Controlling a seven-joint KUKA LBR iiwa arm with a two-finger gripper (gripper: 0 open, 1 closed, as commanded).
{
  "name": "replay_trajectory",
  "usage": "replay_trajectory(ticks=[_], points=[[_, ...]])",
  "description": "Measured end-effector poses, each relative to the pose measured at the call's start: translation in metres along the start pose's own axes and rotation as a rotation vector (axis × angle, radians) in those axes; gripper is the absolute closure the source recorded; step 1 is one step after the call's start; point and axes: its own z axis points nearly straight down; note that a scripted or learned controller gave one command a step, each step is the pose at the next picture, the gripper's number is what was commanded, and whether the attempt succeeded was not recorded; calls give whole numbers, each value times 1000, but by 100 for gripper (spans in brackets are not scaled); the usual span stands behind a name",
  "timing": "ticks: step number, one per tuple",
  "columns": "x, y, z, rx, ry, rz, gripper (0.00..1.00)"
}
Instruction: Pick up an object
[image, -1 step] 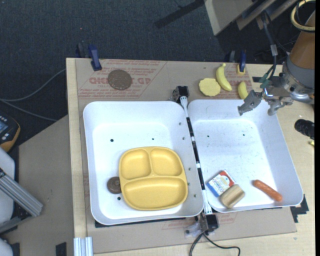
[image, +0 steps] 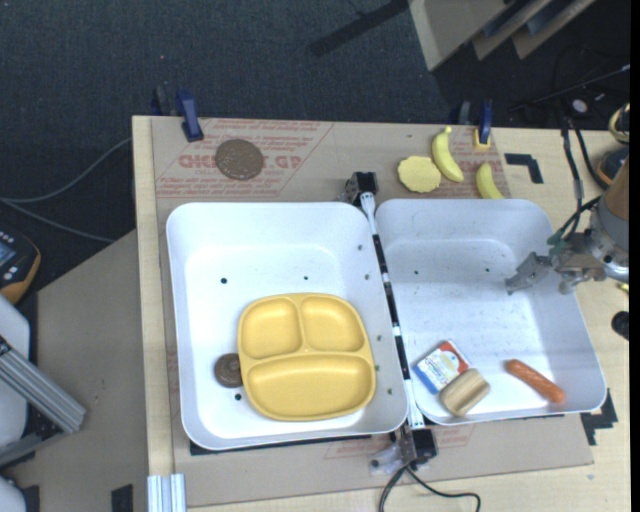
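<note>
Nearest the camera, at the front edge of the tabletop (image: 100, 330), the two white bins meet at a black clip (image: 418, 444).

Left bin (image: 190, 300): a yellow three-compartment plate (image: 303, 356) lies flat in the front half. A small brown disc (image: 228, 371) sits just beside the plate's left edge, partly tucked under it. Back half of this bin is bare white floor.

Behind the left bin, on the cardboard sheet (image: 300, 150): a brown round cookie-like disc (image: 239, 158), and a blue clamp (image: 188, 116) at the back-left corner.

Right bin (image: 450, 225): three items in the front part. A small red, white and blue packet (image: 437, 364) lies near the front-left corner, touching a tan bread-roll-shaped piece (image: 464, 392) in front of it. A red-orange sausage-shaped piece (image: 534, 380) lies well apart to the right, near the front-right wall.

Behind the right bin: a yellow round slice (image: 420, 174), a banana (image: 447, 156) and a second yellow banana piece (image: 488, 182).

Tool (image: 545, 268): over the right side of the right bin, arm entering from the right. Fingers spread apart, nothing between them. It is well apart from the three items.
</note>
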Motion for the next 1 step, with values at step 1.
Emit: replay_trajectory(ticks=[1], points=[[57,12,-103,-23,-3,-16,0]])
